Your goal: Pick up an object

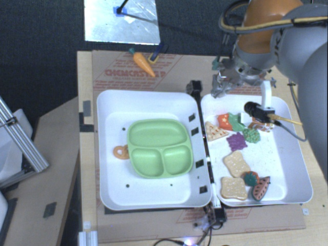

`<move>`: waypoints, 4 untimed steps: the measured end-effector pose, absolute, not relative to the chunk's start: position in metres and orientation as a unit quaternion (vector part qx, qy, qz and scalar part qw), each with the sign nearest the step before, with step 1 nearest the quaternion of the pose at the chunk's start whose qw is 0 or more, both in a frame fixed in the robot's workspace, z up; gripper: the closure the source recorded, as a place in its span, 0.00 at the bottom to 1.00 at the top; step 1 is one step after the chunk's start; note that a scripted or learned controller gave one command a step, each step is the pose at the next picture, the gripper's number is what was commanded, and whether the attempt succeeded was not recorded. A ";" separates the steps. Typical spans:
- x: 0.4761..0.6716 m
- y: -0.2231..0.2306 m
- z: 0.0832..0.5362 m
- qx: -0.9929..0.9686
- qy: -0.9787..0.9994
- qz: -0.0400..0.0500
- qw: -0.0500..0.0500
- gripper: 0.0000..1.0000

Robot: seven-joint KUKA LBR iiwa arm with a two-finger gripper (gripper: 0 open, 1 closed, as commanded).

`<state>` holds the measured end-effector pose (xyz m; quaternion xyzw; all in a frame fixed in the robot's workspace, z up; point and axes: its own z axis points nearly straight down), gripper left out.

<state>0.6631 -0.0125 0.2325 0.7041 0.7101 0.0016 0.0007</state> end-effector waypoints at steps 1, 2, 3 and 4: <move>0.660 -0.006 0.234 0.705 0.709 0.001 0.000 1.00; 0.661 -0.009 0.235 0.706 0.708 0.001 0.001 1.00; 0.665 -0.018 0.228 0.707 0.707 0.001 0.001 1.00; 0.657 -0.014 0.216 0.707 0.707 0.000 0.001 1.00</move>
